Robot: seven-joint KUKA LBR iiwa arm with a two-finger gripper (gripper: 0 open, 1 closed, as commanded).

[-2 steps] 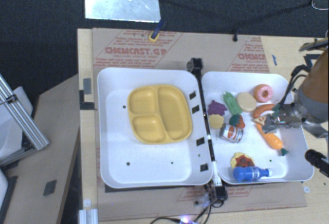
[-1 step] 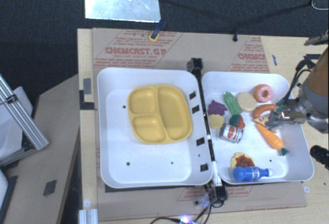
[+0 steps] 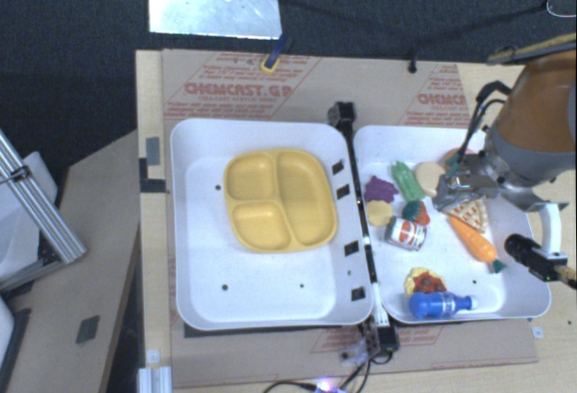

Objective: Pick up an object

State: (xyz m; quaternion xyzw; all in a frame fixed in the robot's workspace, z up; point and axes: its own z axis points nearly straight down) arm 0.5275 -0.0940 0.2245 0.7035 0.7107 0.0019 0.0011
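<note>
Toy foods, incl. carrot (image 3: 475, 242) and can (image 3: 407, 233), fill right bin (image 3: 523, 297); pincer (image 3: 460, 191) above them, grip state unclear.

**A robot lab bench**

Two white bins (image 3: 194, 202) sit on a "CHEMCAST GP" sheet (image 3: 239, 85) covering a plain bench. Beyond the bins lies dark carpet (image 3: 72, 31); left of them, an aluminium frame rail (image 3: 36, 202); in front, loose cables (image 3: 361, 355).
</note>
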